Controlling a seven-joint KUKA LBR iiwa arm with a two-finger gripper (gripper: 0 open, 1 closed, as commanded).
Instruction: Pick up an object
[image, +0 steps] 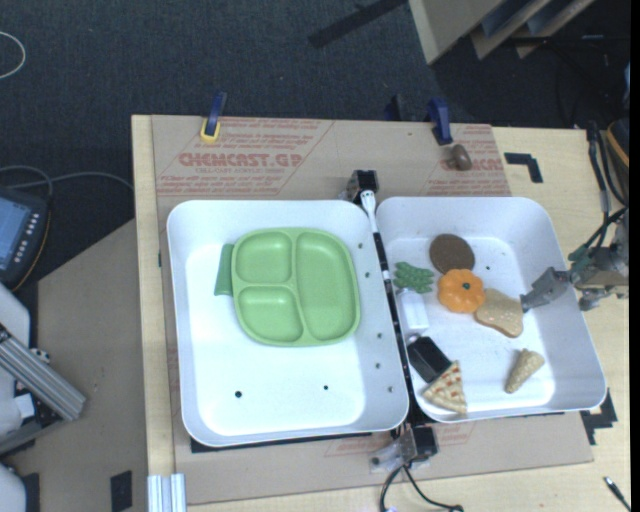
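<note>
- Pizza slice (446, 387) lies at the right bin's (560, 395) near edge.
- Gripper (545, 289), fingers' state indiscernible, sits just right of the bread piece (500, 316), its likeliest target.

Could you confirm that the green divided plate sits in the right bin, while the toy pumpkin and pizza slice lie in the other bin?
Not quite: the camera view shows the green divided plate in the left bin. The toy pumpkin and pizza slice do lie in the other bin, the right bin.
</note>
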